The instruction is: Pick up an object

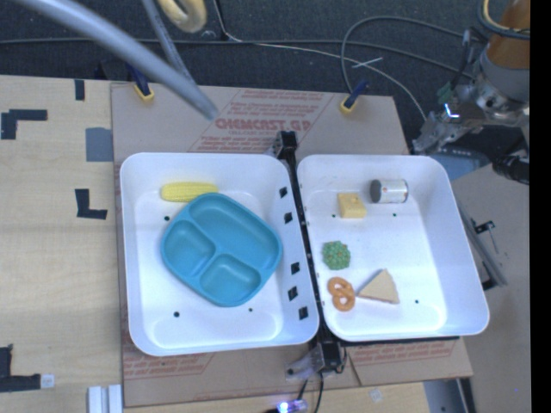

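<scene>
While the gripper (448, 123) hung outside the right bin's (455, 256) far right corner, its opening impossible to tell and nothing visibly held, the small metal can (389, 191) lay on its side in that bin, long axis left-right.

Grey arm (504, 50) at upper right, orange band showing, gripper (439, 132) angled down-left — fingers unclear

Single fixed cam above the bench (52, 231), looking down at a slant, mid-range. Both white bins fill centre frame: left bin (138, 256), right bin (448, 256). Far bench edge sits at top, arm (504, 33) enters top-right corner.
</scene>
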Controlling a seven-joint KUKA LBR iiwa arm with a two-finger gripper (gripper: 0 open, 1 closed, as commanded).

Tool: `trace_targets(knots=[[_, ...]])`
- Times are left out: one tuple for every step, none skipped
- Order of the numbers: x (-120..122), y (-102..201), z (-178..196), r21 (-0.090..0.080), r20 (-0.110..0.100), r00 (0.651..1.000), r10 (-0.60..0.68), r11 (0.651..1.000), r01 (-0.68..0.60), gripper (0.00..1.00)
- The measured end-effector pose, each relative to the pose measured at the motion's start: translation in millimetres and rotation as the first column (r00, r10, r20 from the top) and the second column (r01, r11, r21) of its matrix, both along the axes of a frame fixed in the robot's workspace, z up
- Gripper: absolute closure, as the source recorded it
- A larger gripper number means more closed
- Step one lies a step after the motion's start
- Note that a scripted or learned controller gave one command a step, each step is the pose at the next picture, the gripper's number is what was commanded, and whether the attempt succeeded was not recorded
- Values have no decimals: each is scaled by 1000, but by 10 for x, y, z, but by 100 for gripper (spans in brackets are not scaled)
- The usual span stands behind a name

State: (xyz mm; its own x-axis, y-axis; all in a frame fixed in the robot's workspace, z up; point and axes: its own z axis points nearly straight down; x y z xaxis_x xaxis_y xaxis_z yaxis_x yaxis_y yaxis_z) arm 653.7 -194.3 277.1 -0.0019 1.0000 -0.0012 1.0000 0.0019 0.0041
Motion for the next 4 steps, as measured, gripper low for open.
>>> trace_targets(knots=[[-204, 431, -175, 2, -7, 1000, 2, 1000, -2, 100], [-438, 915, -346, 2, -8, 1000, 3, 1000, -3, 100], [-686, 1471, -318, 3, -7, 1000, 4, 1000, -4, 100], [-885, 2044, -456, 3, -8, 1000, 4, 1000, -4, 100]])
